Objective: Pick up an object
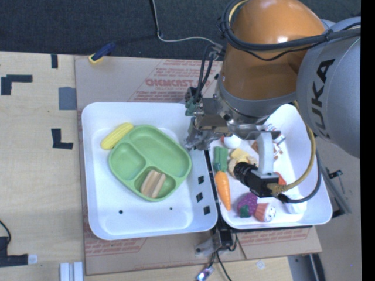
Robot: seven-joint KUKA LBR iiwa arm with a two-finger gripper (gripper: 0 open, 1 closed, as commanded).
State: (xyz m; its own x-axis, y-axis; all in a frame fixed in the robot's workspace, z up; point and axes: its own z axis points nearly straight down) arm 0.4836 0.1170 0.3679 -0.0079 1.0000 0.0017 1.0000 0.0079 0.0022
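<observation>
Arm (335, 86) reaches leftward (orange band (272, 45) uppermost); claw (199, 132) hangs beneath.

Tray (153, 146), corn (116, 135) in L bin (94, 174); carrot (222, 189) in R bin (306, 134).

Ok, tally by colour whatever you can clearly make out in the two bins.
Green: 2, plate and small piece
Yellow: 1, corn
Tan: 1, slice on the plate
Orange: 1, carrot
Purple: 1, grapes
White and red: 1, toy
Total: 7; partly hidden pieces uncounted.
</observation>
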